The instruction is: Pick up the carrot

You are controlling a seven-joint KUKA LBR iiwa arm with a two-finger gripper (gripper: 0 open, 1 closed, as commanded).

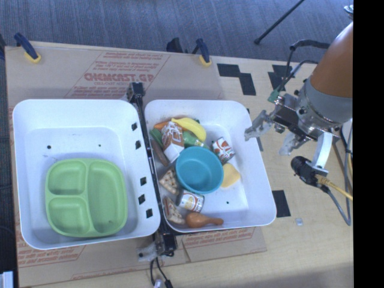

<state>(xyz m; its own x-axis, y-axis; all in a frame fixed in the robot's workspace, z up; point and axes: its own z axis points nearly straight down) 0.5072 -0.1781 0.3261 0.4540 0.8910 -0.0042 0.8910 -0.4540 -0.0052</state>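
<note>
Above the tabletop, just outside the right bin (255, 161), the claw (273, 134) hangs open, gripping nothing. A carrot (161, 125) seems to lie at the bin's far left corner, partly hidden under a carton (173, 138), well left of the claw.

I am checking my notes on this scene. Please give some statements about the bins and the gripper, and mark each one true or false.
1. The green plate lies in the left bin. True.
2. The blue bowl is in the left bin. False: it is in the right bin.
3. The gripper is above the blue bowl. False: it is beside the right bin's right rim.
4. The banana lies in the right bin. True.
5. The gripper holds a can. False: nothing is between its fingers.
</note>
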